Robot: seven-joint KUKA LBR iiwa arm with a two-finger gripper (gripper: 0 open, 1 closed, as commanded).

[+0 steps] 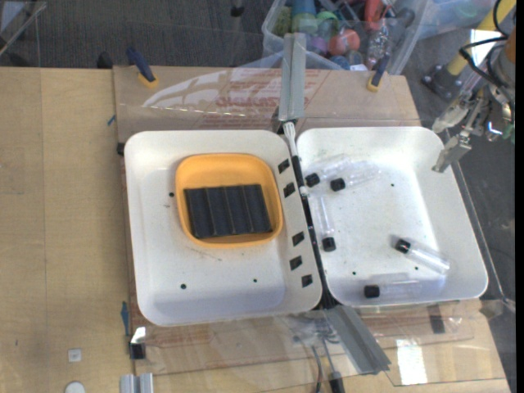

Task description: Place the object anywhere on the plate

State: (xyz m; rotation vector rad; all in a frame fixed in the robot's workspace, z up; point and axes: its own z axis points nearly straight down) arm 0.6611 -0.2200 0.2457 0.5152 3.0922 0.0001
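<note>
Two white bins sit side by side on the wooden bench (57, 187), and my pincer (458, 135) is hanging up past the top right corner of the right bin (463, 228), just outside its rim. It's nowhere near the action, honestly. The metal bits are small and a bit washed out against the clutter back there, so I can't tell if it's apart or together. Nothing is visibly clamped in it.

The dark ribbed block (228, 211) is lying flat on the orange plate (225, 163), pretty much centered, maybe a touch toward the near edge. It has about five raised bars running front to back. The plate's rim shows all the way around it. The plate itself sits in the left bin (147, 219), a little toward the back and the middle.

Over in the right bin there are a few clear tubes with black caps scattered around:
- one tube (348, 174) near the back left
- one tube (322, 218) along the left wall
- one tube (419, 255) toward the front right, lying at a slant
- one more tube (391, 286) along the front edge, hard to make out

All of them are well apart from my pincer.

Behind the bins there's a clear tub (352, 11) stuffed with colourful toys, and a grey metal strip (292, 76) runs down to where the bins meet.
</note>
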